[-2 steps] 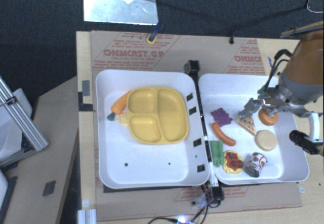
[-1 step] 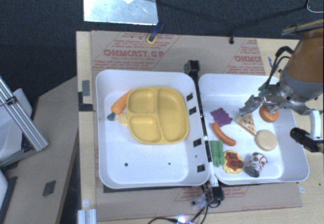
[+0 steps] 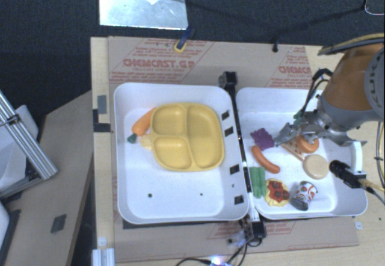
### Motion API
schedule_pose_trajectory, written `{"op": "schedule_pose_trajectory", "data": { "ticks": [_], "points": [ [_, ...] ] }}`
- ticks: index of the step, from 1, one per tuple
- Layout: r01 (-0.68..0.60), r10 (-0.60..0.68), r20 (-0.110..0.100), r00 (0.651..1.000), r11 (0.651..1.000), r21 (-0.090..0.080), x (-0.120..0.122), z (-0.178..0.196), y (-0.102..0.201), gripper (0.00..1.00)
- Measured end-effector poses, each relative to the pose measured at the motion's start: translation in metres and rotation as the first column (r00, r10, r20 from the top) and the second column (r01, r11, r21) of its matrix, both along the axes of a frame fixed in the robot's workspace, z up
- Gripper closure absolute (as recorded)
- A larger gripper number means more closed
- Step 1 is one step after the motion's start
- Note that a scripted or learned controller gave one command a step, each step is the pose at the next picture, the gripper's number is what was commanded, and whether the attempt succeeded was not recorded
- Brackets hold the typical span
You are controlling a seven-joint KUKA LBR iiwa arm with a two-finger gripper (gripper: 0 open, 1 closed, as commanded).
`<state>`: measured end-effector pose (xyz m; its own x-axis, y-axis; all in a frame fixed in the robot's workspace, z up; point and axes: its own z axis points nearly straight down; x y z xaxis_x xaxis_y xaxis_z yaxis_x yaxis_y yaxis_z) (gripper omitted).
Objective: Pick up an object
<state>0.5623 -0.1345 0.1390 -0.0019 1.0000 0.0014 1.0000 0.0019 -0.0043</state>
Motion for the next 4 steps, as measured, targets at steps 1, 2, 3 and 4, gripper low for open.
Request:
{"op": "schedule_pose_trajectory", "data": {
  "ticks": [1,2,3,4],
  "points": [
    [0.004,-0.003,0.023,1.000,1.000,-0.014,0.005,-0.042,-0.005,0.00],
    [0.004,-0.004,0.033,0.999,1.000,-0.019,0.008,-0.028,-0.008,1.00],
    [-0.002,0.002,0.012,1.000,1.000,-0.003,0.009,0.036,-0.009,1.00],
    [-0.003,0.003,0.011,1.000,1.000,-0.003,0.011,0.088,-0.009,1.00]
  ]
}}
